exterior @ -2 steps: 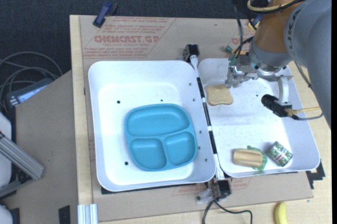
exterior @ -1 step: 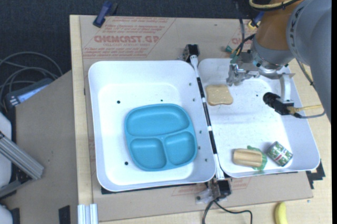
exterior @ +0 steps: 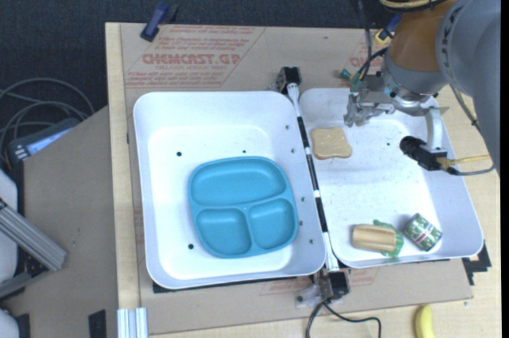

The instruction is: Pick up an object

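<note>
Though the arm has its tool down in the right bin, nothing shows as lifted, so I judge the pick to be at its start, with the grasp and the raising both left to do. Nearest the camera, along the front edge of that bin, lie a tan roll-shaped toy with a green end and, just beside it toward the front right corner, a small green can; both rest flat on the bin floor, well apart from the tool. In the left bin a blue divided plate sits a little forward of the middle, untouched. Farther back in the right bin, close to the divider between the two bins, a slice of toast lies flat on the floor. Beyond it, near the back edge, the gripper hangs low over the floor, near the toast but apart from it, to its back right. Its tip is dark and small in the camera view, so I cannot tell how far it is open, and nothing can be seen in its grip. The toast looks the likeliest candidate, being the nearest thing.
</note>
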